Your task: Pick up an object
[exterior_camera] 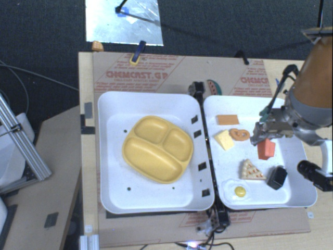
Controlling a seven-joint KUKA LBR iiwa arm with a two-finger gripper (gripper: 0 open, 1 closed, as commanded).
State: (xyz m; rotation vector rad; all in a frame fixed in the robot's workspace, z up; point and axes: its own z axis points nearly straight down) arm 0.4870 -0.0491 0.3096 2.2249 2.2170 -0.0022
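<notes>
In the right-hand shallow white plastic bin [299, 194], the grey arm w/ orange band [315, 82] is reaching in from the right, and its two-finger gripper [264, 135] is hanging directly over the red block-shaped toy [266, 149], approx. touching its top. Can't tell how far the gripper is spread or whether it's gripping the block; nothing is visibly clamped.

Around the red block: a brown pretzel-shaped toy [240, 135] is lying just to its upper left, a pale yellow cheese-like wedge [224, 139] is sitting further left, touching the pretzel, and a flat orange rectangular piece [227, 120] is lying above that. Below the block, a triangular pizza-slice toy [252, 171] is resting near a small black boxy object [277, 177]. A fried-egg toy w/ yellow yolk [239, 191] is lying at the lower left.

Well apart to the left, the other white bin [112, 119] is holding a yellow three-compartment plastic tray [157, 148].
</notes>
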